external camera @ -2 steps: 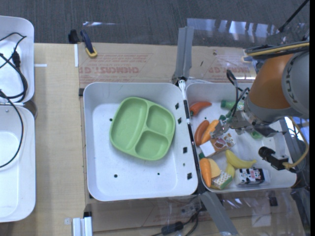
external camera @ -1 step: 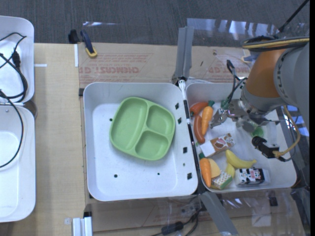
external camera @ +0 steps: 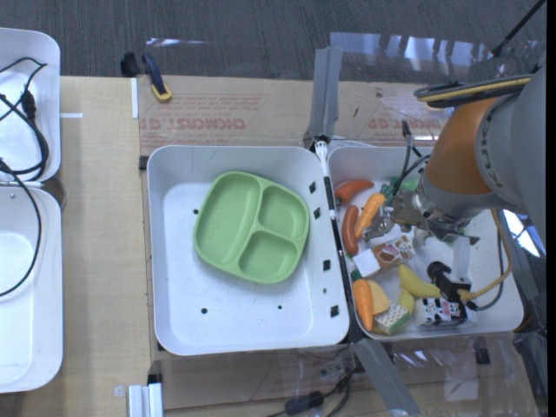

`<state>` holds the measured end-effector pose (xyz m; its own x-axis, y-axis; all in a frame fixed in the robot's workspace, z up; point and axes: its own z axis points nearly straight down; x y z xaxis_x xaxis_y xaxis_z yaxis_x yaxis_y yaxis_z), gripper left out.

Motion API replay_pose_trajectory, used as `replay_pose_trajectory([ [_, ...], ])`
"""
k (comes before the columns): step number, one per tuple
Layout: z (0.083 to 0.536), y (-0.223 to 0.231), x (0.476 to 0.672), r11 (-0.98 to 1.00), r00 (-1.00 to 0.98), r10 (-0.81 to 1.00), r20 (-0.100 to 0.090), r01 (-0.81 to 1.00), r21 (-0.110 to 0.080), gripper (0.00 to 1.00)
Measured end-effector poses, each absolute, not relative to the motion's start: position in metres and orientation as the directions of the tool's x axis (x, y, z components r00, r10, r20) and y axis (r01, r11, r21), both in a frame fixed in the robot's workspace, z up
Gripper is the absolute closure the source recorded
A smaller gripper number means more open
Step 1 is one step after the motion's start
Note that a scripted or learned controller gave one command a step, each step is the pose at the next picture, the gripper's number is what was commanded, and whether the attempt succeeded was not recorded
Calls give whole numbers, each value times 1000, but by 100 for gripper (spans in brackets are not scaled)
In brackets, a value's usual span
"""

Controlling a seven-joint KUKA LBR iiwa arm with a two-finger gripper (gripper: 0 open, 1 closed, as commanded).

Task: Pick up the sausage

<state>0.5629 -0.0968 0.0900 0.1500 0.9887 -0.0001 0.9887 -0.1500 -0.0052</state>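
A reddish-brown sausage (external camera: 350, 228) lies upright along the left wall of the right bin (external camera: 499, 320). A second red sausage-like piece (external camera: 354, 188) lies just above it, near the bin's back left corner. My gripper (external camera: 388, 221) hangs low over the bin's middle, just right of the sausage and right beside an orange carrot (external camera: 372, 209). The grey arm with its orange band (external camera: 460, 150) reaches in from the right and hides what lies beneath the wrist.
The right bin also holds a small printed box (external camera: 391, 254), a banana (external camera: 419, 281), a second carrot (external camera: 362, 302), a cheese-like wedge (external camera: 391, 319) and a black-and-white item (external camera: 445, 307). A green divided plate (external camera: 253, 227) sits in the left bin (external camera: 174, 320).
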Motion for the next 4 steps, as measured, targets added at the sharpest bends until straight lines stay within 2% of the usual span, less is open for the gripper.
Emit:
replay_pose_trajectory([
  [1, 90, -97, 559, -353, 353, 936, -1, 936, -4, 0],
  [2, 90, -107, 591, -517, 517, 856, -3, 856, -3, 0],
  [3, 90, -100, 550, -633, 633, 774, -4, 774, -4, 0],
  [4, 95, -163, 614, -668, 668, 744, -4, 744, -3, 0],
])
